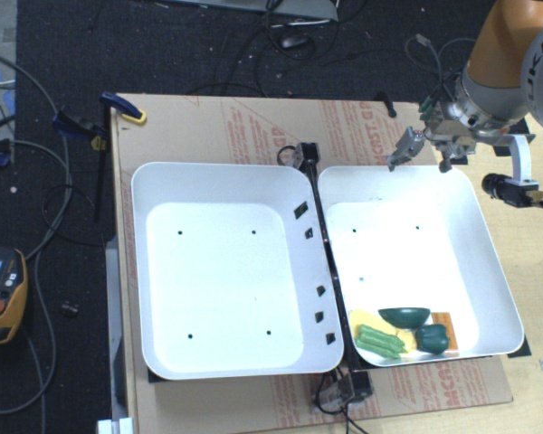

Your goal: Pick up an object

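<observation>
Several small objects lie in the near corner of the right bin (489,242): a dark green bowl-shaped piece (404,316), a light green ridged piece (379,341), a teal lump (433,338), a pale yellow flat piece (367,322) and an orange piece (445,321). My gripper (425,149) hangs above the far rim of the right bin, well away from those objects. Its two fingers (402,150) are spread apart with nothing between them.
The left bin (163,269) sits beside the right one on a cardboard-covered bench (226,120). A black divider with clips (319,233) runs between the bins. Cables and a yellow-blue clamp (122,107) lie beyond the bench's far left corner.
</observation>
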